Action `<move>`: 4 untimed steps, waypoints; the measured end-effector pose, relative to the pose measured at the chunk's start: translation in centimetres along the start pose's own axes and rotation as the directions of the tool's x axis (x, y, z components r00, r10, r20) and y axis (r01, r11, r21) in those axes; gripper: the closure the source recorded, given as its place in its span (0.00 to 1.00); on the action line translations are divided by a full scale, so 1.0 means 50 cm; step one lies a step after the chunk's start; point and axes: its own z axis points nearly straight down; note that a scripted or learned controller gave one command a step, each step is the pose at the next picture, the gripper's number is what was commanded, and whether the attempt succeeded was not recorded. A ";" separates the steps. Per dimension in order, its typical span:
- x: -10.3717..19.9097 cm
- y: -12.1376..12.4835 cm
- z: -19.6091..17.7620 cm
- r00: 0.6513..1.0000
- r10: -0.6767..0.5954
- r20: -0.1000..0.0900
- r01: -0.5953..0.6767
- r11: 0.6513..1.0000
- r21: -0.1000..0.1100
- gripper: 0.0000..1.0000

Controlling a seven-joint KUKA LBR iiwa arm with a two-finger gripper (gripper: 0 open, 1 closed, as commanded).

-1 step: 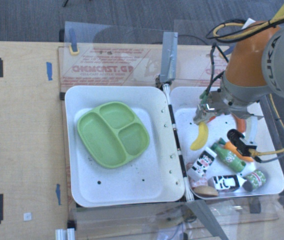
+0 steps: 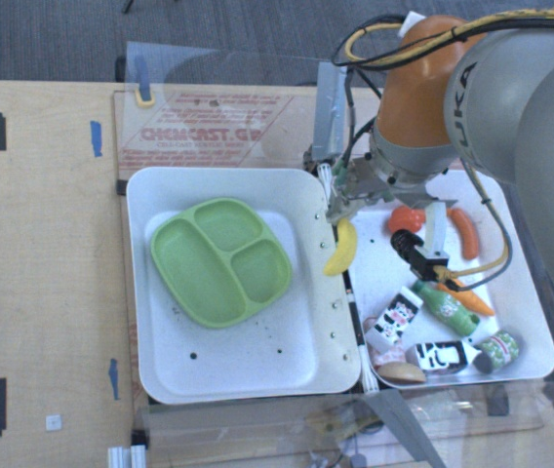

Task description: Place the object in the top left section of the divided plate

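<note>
The gripper [image 2: 339, 214] appears closed on the banana [image 2: 341, 248], which hangs beneath it. Carry it left, keep it above the bin wall [image 2: 328, 291], then lower over the green divided plate [image 2: 222, 261], top left section [image 2: 226, 224].

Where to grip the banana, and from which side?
Grip the banana mid-body, across its narrow width, coming from above. It lies flat and curved against the right bin's left wall, so only the top is open. The end effector is at its upper end.
</note>
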 end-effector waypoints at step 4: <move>0.169 0.132 -0.114 0.945 -0.328 -0.002 0.328 0.945 0.001 1.00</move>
